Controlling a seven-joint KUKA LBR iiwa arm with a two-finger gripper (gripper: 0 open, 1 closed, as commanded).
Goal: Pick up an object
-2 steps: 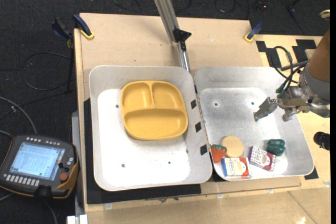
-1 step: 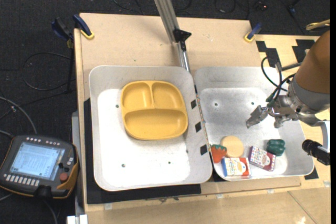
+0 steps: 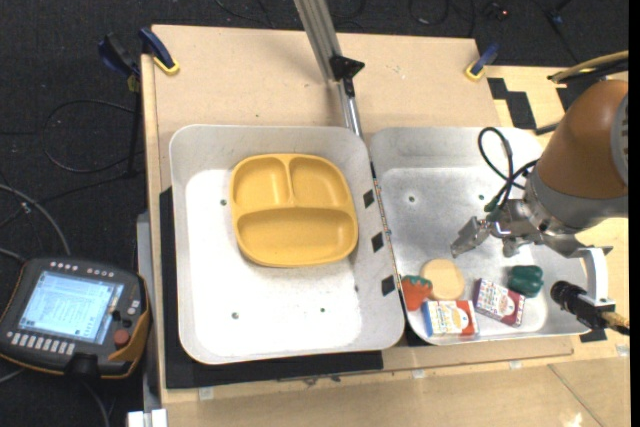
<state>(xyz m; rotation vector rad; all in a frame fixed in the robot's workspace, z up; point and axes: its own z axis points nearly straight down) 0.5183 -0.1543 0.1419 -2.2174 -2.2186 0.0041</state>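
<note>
My gripper (image 3: 482,233) hangs over the right bin (image 3: 420,177), in its right half, with the grey arm and orange band (image 3: 590,150) coming in from the right. Just below and left of the gripper lies a round tan disc (image 3: 443,277). A red and green piece (image 3: 415,291) sits at the disc's left. Along the bin's front edge are a small white and orange carton (image 3: 448,318) and a red and white box (image 3: 499,301). A dark green object (image 3: 525,277) lies below and right of the gripper. Nothing is visibly held.
The left bin (image 3: 200,215) holds a yellow divided plate (image 3: 294,209). A metal pole (image 3: 312,0) slants down to the bins' shared back edge. A teach pendant (image 3: 70,313) lies off the bench at front left. A black cable (image 3: 497,155) loops beside the wrist.
</note>
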